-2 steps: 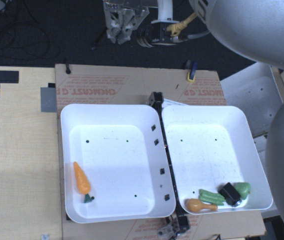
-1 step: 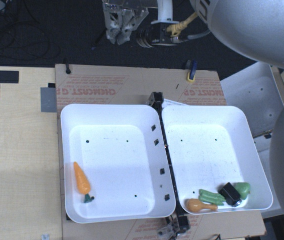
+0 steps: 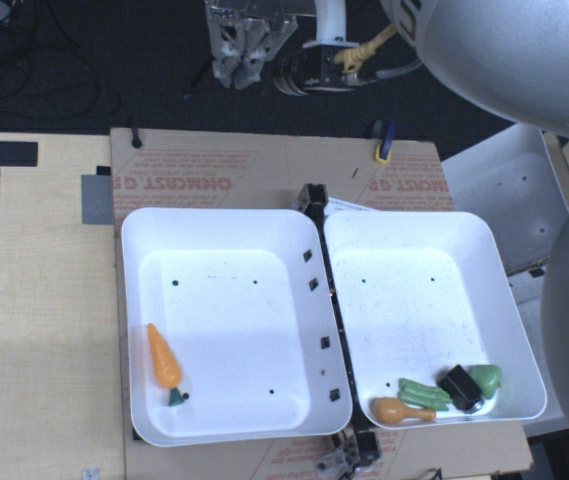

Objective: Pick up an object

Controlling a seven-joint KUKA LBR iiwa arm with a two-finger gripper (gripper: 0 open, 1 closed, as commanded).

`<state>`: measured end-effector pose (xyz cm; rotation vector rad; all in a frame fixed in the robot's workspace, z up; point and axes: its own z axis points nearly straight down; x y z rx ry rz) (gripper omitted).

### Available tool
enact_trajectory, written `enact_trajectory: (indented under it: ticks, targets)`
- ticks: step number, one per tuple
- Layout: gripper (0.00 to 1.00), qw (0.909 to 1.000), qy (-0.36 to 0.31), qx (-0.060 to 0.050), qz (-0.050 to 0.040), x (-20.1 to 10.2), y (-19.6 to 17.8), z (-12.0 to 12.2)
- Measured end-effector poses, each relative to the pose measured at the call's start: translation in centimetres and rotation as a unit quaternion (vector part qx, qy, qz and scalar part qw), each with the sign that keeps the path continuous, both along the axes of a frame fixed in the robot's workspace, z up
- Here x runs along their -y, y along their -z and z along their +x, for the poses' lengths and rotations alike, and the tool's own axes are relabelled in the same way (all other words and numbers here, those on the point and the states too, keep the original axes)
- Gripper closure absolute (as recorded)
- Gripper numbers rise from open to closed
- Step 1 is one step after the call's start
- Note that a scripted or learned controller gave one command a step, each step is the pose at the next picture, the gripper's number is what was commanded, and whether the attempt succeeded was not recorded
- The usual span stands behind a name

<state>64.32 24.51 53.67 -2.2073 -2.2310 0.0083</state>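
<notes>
The grey two-finger gripper point(image 3: 247, 63) hangs high above the far edge of the bench, over the dark floor; it holds nothing, and its fingers look close together, though the view is too dim there to say how far apart they are.

Nearest the camera, in the right white plastic bin point(image 3: 494, 268), four items crowd the near right corner: an orange-tan pear-shaped toy point(image 3: 400, 411) with its narrow end pointing right, a green bean pod point(image 3: 424, 394) lying left to right just behind it, a small black block point(image 3: 461, 387) touching the pod, and a rounded green piece point(image 3: 486, 376) beside the block.

In the left white plastic bin point(image 3: 214, 230), an orange toy carrot point(image 3: 163, 358) lies by the left wall, long axis running near to far, green top point(image 3: 176, 397) nearest the camera.

The bins sit on brown printed cardboard point(image 3: 264, 173), on a pale wooden bench point(image 3: 34, 298). Beyond, black cables point(image 3: 34, 68) trail over dark floor.
</notes>
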Motion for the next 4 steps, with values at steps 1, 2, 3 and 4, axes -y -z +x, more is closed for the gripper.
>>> enact_trajectory:
  ticks: [1,2,3,4]
  targets:
    - [1.00,1.0000,0.000,0.000,0.0000,0.00,0.00,0.00]
    - [1.00,1.0000,-0.001,0.000,0.0000,0.00,0.00,0.00]
    - [1.00,1.0000,-0.001,0.000,0.0000,0.00,0.00,0.00]
    - [1.00,1.0000,-0.001,0.000,-0.0001,-0.01,0.00,-0.01]
